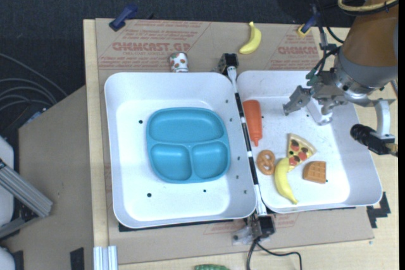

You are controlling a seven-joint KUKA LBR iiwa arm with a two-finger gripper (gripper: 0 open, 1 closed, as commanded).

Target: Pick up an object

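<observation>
White plastic forms both bins, and in the right bin an orange carrot is seen along the left wall, with a pretzel, a yellow banana, a pizza slice and a waffle piece clustered near the front. The gripper is held over the bin's rear part, well apart from those items, its two fingers spread open with nothing between them. A blue divided plate is seated in the left bin, and a second banana is laid on the bench behind the bins.
</observation>
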